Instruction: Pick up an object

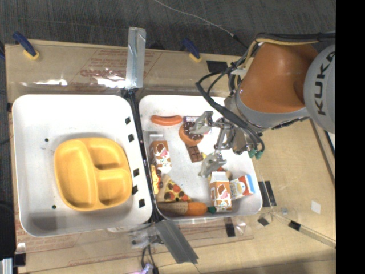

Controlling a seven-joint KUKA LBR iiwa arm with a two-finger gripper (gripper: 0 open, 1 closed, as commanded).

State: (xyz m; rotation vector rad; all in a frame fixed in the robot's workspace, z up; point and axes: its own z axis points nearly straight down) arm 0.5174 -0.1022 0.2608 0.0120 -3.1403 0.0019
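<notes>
My gripper hangs over the right bin, reaching in from the right, and it is open. One finger is above a brown-orange donut; the other finger is lower, close to a small orange carton. A dark chocolate bar lies on the bin floor just left of the gap between them. Nothing is held between the fingers. The arm's orange band and grey wrist cover the bin's right wall.
The right bin also holds a sausage, a small brown carton, a pizza slice, a carrot and a white carton. A yellow divided tray lies in the left bin.
</notes>
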